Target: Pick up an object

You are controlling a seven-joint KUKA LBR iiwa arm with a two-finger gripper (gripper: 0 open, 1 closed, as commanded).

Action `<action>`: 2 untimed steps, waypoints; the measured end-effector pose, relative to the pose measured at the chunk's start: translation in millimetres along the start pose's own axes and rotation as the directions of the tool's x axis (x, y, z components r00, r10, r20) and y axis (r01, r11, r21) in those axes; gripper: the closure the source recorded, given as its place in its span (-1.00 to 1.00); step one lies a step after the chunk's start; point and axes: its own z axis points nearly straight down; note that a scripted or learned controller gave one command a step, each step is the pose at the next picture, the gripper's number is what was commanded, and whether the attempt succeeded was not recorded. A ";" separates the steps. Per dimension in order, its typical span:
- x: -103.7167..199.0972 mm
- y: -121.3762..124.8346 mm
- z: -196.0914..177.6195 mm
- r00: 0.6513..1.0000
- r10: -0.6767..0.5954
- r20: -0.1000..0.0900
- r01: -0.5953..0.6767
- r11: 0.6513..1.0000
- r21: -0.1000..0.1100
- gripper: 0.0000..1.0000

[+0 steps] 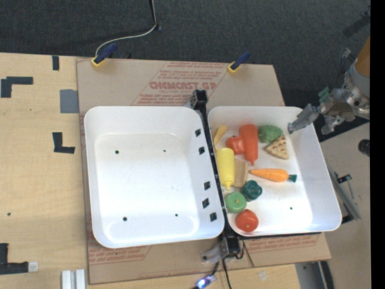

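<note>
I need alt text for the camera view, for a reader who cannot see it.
The right bin holds toy foods, including a carrot and a tomato; the pincer is above that bin's far right corner. Left bin beside it.

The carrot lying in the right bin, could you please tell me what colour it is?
The carrot is orange with a dark green stem end, seen in the camera view.

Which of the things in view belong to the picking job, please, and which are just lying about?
For the job: gripper; right bin with carrot, tomato, yellow bottle, green apple.

Lying about: left bin, blue clamps, white cable.
</note>
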 end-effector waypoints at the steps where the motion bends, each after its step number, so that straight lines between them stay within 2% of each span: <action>1: 9.7 16.5 194.0 1.000 -0.001 0.002 0.001 1.000 0.004 -1.00; 2: 8.9 19.1 174.5 1.000 -0.001 0.004 0.001 1.000 -0.005 1.00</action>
